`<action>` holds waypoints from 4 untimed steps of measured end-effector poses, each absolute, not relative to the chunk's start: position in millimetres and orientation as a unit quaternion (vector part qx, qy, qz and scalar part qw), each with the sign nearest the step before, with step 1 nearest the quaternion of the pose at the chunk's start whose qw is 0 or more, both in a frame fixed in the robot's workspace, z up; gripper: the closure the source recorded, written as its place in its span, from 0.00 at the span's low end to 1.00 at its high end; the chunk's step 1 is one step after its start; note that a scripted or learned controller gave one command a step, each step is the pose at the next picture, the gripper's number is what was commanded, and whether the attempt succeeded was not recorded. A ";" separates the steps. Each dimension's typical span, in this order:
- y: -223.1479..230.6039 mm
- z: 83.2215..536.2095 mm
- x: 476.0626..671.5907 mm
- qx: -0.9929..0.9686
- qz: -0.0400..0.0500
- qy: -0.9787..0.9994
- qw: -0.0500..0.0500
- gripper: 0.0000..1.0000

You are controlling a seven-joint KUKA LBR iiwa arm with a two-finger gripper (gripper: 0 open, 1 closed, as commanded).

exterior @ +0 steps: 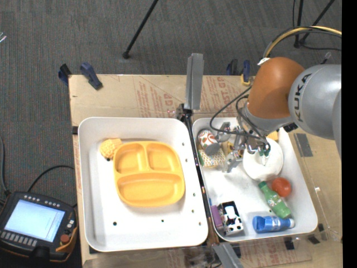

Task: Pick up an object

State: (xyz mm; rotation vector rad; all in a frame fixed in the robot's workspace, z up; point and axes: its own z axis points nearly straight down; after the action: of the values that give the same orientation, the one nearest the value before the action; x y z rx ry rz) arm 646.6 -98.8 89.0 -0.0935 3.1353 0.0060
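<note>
Two shallow white bins sit side by side on the cardboard-topped bench (139, 94), the left bin (92, 177) and the right bin (305, 194) touching along a middle divider. A yellow plastic tray with three compartments (149, 175) lies flat in the left bin, and a small pale yellow knobbly object (109, 146) rests just beside its upper left corner, touching or nearly touching the rim. The grey arm with its orange band (276, 91) reaches in from the right and hangs over the upper part of the right bin, its two-finger gripper (233, 156) pointing down among a cluster of items there. Whether the gripper is released or clenched cannot be told, since cables and clutter blur its tips. Just left of the gripper lies a red-and-white patterned object (207, 141) on a speckled packet (211, 158). A round white dish (263, 163) sits to the right of the gripper. Below the dish a green bottle (275, 201) lies at a slant, with a red ball (282, 186) touching its right side. A blue bottle (273, 223) lies on its side along the lower edge, and a small black-and-white box (231, 216) rests near the lower left corner. A handheld control pendant with a lit screen (36, 222) sits on the floor at lower left.
</note>
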 end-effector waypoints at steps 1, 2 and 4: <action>-173.5 88.4 615.8 -0.021 0.000 1.000 0.001 0.00; -212.8 87.1 536.9 -0.053 0.002 0.999 -0.001 0.00; -178.1 87.1 514.0 -0.092 0.001 0.996 0.000 0.00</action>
State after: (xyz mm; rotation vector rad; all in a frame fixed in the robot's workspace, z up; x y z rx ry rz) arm 514.0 -178.1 87.1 -0.2880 3.1278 0.0031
